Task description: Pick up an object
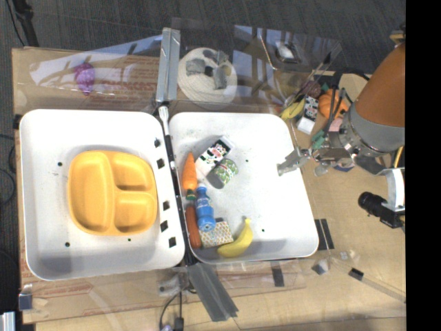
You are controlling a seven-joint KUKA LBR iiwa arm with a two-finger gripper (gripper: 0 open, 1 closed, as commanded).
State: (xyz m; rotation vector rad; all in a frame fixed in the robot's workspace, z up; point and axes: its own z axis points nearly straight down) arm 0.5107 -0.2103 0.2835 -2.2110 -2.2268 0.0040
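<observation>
Hovering over the right bin (298, 234), the gripper (291, 164); grip unclear; no labels readable.

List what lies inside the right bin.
In the right bin: a carrot, a blue bottle, a banana, a cow-patterned toy, a green can, a patterned block. A reddish piece is partly covered by the bottle.
</observation>
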